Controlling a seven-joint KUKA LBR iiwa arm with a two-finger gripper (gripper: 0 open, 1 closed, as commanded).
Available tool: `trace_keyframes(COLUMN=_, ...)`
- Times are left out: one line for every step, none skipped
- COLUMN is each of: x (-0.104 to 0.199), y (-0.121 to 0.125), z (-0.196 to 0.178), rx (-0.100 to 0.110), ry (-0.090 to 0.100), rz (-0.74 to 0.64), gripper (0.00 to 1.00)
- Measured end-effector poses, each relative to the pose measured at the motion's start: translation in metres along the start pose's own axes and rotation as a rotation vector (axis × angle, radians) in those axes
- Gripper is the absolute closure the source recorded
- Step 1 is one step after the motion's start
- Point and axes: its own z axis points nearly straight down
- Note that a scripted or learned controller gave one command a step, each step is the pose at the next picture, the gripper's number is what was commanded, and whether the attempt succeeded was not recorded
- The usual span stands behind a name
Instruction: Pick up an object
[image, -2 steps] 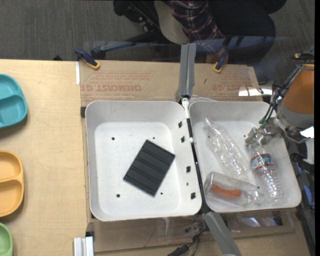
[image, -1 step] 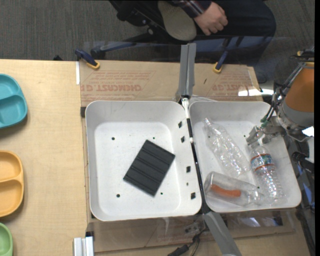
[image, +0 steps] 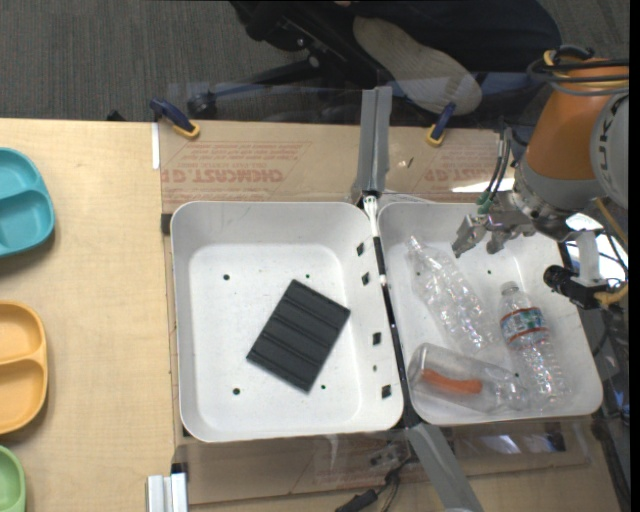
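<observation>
Nearest, along the front of the right bin (image: 590, 395), lies a clear container (image: 455, 378) with something orange inside, tipped on its side, and just beside it a water bottle (image: 527, 340) whose red-and-blue label is too small to read. A crumpled clear plastic bottle (image: 448, 295) runs diagonally toward the back corner. All 3 are glossy and rounded, so my guess is they could roll or squirt out of a pinch, and the crushed bottle might simply flex and slip. In the left bin (image: 190, 300), 1 flat black ribbed block (image: 299, 334) lies alone; it looks too low for the fingers to get under. Farther back, the gripper (image: 490, 233) hangs over the right bin's rear with fingers spread and nothing between them. Beyond, cardboard (image: 250, 165) carries mirrored red print I can't make out.
</observation>
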Motion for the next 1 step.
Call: trace_keyframes(x=0.0414, y=0.0429, z=-0.0230, rx=0.000, ry=-0.001, rz=-0.002, gripper=1.00)
